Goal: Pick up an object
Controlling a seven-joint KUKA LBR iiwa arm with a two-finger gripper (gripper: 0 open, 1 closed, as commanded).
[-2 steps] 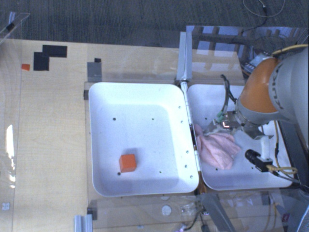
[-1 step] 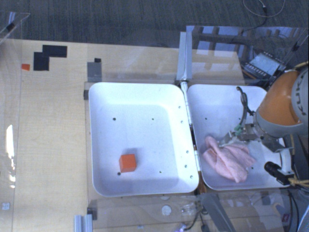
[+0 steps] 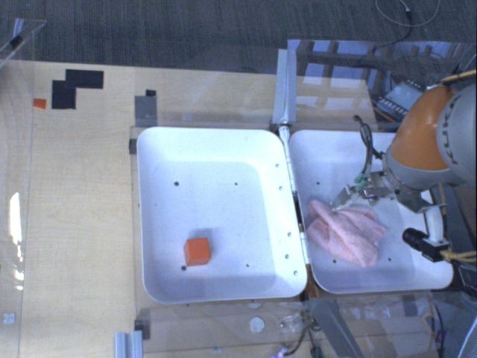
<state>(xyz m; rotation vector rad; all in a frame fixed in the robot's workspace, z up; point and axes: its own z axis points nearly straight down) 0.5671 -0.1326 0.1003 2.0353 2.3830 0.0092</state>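
Progress looks partial from my seat: the gripper is down inside the right bin, at the far edge of the pink cloth, which lies crumpled on the bin floor toward its near side. I see metal parts touching or just above the cloth's upper rim, but I cannot tell whether the tool is open or closed, and I see no fold of fabric clearly caught in it, so I do not count anything as picked yet. In my judgement the reach is done, while the grasp and the lift are left. The other candidate, an orange block, sits alone in the left bin, toward its near-left part and well apart from the arm. The 2 white bins stand side by side, their inner rims touching along a metal divider, on a pale wooden bench. On the bench's far-left part I see black patches and 1 small orange marker. Beyond the bench's far edge runs dark grey carpet, with a thin looped cable lying on it at the far right.
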